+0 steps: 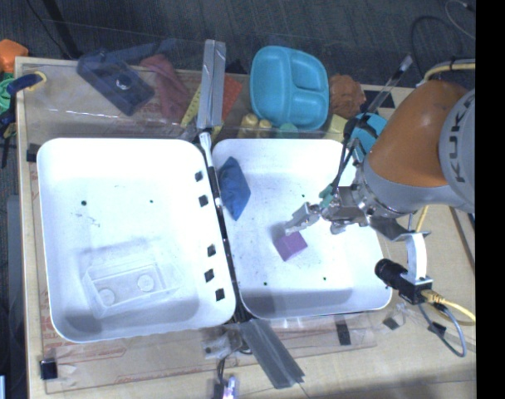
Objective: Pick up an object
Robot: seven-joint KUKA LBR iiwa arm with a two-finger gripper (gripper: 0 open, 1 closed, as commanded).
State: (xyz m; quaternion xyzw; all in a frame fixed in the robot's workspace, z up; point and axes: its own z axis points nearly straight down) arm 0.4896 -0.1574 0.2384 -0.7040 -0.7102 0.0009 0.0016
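Observation:
A small purple block (291,244) lies on the floor of the right bin (352,293), near its middle. A blue soft object (232,185) rests against that bin's left wall. My gripper (321,221) hangs just above and to the right of the purple block, its fingers spread open with nothing between them. One fingertip (301,217) sits close over the block's upper edge, and whether it touches the block is unclear. The orange-banded wrist (414,144) covers the bin's right side.
The left bin (53,223) holds a clear plastic tray (124,277) near its front. Behind the bins lie a turquoise divided dish (289,87), a dark tool (115,77) and other clutter. A black divider (215,231) separates the bins. Cables (439,306) trail at the front right.

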